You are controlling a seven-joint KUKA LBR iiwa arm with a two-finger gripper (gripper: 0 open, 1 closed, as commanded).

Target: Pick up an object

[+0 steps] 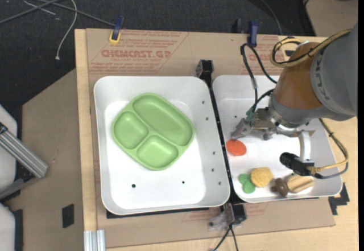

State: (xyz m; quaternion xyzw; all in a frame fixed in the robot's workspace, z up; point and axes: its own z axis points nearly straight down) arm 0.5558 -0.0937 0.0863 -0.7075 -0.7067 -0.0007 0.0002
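Observation:
My gripper (252,130) hangs over the right bin (244,91), its fingers spread open with nothing between them. Just below and left of the fingertips lies a red-orange piece (236,148) on the bin floor, apart from the fingers. Near the bin's front edge sit a small green piece (247,184), a yellow bumpy piece (261,176) touching it, and a brown and tan piece (293,185) to their right. The grey arm with its orange band (297,86) covers the right-hand part of this bin.
The left bin (114,184) holds a green divided plate (152,130) with three compartments. A black clamp (204,68) sits at the back where the two bins meet. The bins rest on a cardboard sheet (136,48).

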